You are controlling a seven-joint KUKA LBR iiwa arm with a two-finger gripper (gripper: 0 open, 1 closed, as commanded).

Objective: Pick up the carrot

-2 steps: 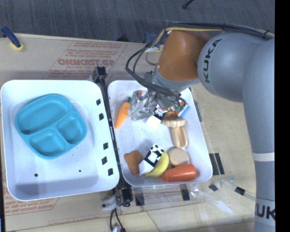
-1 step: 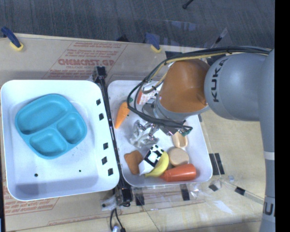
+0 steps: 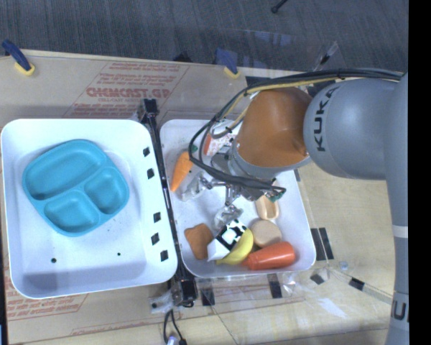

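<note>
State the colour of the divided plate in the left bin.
Light blue. The divided plate shows plainly in the camera view, lying in the white left bin.

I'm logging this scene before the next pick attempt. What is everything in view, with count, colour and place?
Bins: two, white, side by side on the bench.
Divided plate: one, blue, three compartments, in the left bin.
Carrot: one, orange, at the left wall of the right bin, upper part.
Banana: one, yellow, near front of right bin.
Red vegetable, possibly a pepper: one, red-orange, front right corner of right bin.
Brown piece, perhaps bread: one, front left of right bin.
Tan rounded items: two, beside the banana; identity unclear.
Cardboard sheet: one, brown, under the bins.
Clamps: two, blue and yellow, back edge.
Arm: one, grey with orange band, over the right bin.
Gripper: one, above the bin's middle.
</note>
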